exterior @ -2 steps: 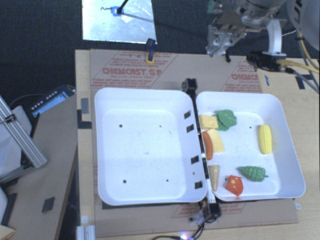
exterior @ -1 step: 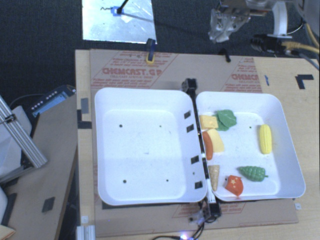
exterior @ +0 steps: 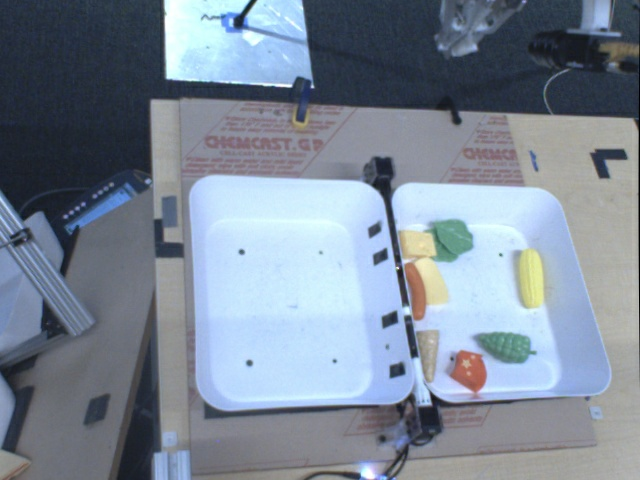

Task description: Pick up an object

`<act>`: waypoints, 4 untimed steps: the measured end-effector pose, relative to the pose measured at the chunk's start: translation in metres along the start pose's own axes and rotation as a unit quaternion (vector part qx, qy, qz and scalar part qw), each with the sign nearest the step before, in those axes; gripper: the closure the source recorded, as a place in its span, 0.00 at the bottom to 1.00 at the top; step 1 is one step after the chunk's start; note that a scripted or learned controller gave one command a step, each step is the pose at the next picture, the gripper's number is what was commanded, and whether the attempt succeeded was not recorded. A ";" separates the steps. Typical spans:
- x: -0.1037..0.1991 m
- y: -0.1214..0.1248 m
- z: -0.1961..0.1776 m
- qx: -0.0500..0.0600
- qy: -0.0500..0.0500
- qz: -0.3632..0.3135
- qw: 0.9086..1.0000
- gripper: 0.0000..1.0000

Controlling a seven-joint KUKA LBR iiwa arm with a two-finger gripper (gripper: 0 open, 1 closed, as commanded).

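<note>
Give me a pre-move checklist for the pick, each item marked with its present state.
1. Objects available in the right bin: ok; the corn cob lies apart from the rest.
2. Corn cob free of neighbours: ok.
3. End effector positioned over the right bin: not ok; it is beyond the bench's far edge.
4. End effector free of any object: cannot tell.
5. Carrot clear of the bin wall: not ok; it lies against the divider.

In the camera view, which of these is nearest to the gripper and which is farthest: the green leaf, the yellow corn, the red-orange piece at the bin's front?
Measured from the gripper at the top of the view:
1. Green leaf, at the back of the right bin.
2. Yellow corn, toward that bin's right side.
3. Red-orange piece, at the front edge.
</note>
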State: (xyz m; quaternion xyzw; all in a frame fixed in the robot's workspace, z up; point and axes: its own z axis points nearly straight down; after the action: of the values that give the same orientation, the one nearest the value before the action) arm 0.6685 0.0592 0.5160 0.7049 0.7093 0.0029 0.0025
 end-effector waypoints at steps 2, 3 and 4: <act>0.164 -0.002 0.141 0.007 0.000 -0.003 1.000 1.00; 0.133 0.001 0.003 -0.004 0.002 0.003 1.000 1.00; 0.045 0.001 -0.007 0.002 -0.001 0.006 1.000 1.00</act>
State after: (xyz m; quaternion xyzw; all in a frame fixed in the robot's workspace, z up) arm 0.6688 0.1045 0.5228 0.7094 0.7048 0.0010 0.0020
